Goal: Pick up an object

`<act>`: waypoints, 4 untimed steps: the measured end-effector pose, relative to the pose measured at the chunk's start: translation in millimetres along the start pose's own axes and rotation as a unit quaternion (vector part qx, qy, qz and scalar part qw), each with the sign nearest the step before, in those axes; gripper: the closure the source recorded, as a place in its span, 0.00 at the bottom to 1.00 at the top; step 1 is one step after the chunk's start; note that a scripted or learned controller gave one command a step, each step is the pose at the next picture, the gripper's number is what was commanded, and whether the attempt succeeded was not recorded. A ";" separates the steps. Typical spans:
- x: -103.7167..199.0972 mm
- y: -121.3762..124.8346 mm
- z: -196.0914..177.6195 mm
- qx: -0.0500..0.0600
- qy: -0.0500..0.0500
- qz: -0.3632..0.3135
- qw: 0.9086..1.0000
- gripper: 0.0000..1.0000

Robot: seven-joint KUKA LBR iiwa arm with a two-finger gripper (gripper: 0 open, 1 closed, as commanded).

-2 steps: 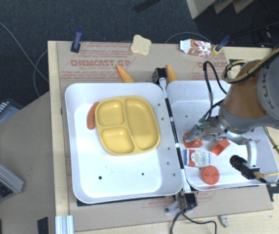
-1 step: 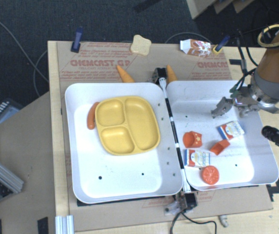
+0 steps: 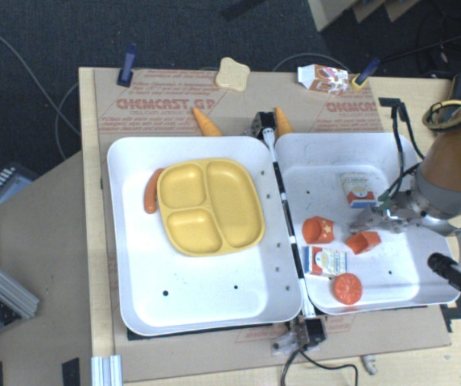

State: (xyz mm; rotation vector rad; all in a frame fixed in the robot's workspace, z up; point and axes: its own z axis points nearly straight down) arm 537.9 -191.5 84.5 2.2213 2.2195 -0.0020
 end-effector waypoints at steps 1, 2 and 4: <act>60.1 44.1 -0.2 -0.001 0.001 -0.001 1.000 0.00; -13.0 91.8 -0.6 -0.001 0.000 0.000 1.000 0.00; 69.4 118.5 -1.8 0.000 0.002 -0.001 1.000 1.00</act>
